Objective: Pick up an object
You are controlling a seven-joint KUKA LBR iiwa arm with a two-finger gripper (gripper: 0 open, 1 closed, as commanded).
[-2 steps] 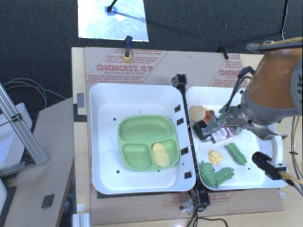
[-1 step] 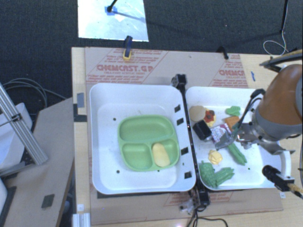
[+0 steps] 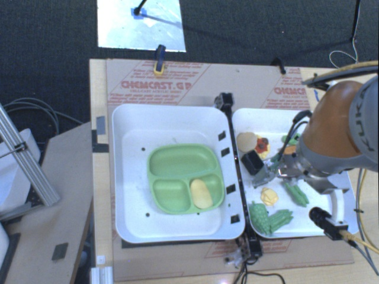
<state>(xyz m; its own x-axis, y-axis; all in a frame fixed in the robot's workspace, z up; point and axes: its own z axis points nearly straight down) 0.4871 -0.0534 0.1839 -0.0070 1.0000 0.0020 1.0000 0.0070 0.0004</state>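
- I see a dark, boxy object (image 3: 251, 162) at the left side of the right bin (image 3: 260, 118), tilted, next to a tan rounded piece (image 3: 246, 141).
- It lies just left of my hand (image 3: 273, 171), close to it; I cannot tell whether they touch.
- I cannot tell how the hand is set; the arm's grey and orange bulk (image 3: 334, 129) covers most of it.
- Around it: a small yellow item (image 3: 269, 197), green leafy toys (image 3: 269, 219), a green pod (image 3: 296, 193).
- In the left bin (image 3: 127, 158), a green divided tray (image 3: 177, 179) holds a yellow oval (image 3: 201, 194) in its lower right compartment.

Smooth, seemingly plastic green tray (image 3: 177, 161) sits in a glossy white bin (image 3: 127, 158).
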